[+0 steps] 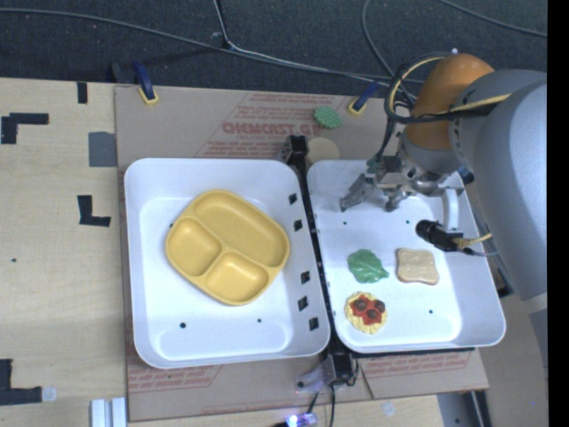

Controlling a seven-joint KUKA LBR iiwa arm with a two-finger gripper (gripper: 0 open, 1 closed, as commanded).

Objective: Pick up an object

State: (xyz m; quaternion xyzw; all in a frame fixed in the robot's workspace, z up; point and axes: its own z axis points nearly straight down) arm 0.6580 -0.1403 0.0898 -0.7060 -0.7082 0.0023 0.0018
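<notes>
Two white bins sit side by side on the brown board (222, 132) that covers the bench, and I hang over the right one. My arm (511, 167), grey with its orange band (449, 92), comes in from the right and takes up the upper right of the view, with cables looping around the wrist.

The left bin (147, 238) holds a yellow tray (227, 245) with three compartments; it lies flat and turned at an angle, near the middle of the bin, well apart from me.

The right bin (471, 323) carries three small pieces of toy food in its lower half. A slice of toast (417, 266) lies toward the right wall. A green leaf (366, 265) lies just left of the toast, near it but apart. A small pizza (365, 312), yellow with red topping, lies below the leaf, close to the front wall. None of them touch each other.

My gripper (373, 192) is over the upper part of the right bin, above the leaf and well apart from all three pieces. My fingers (354, 194) are spread, with nothing between them; one reaches left toward the divider between the bins, the other points down toward the bin floor. I cannot tell whether the tips touch the floor.

Beyond the bins, a small green dotted thing (327, 116) lies on the board near its far edge, and a blue clamp (142, 83) grips the board's upper left corner.
</notes>
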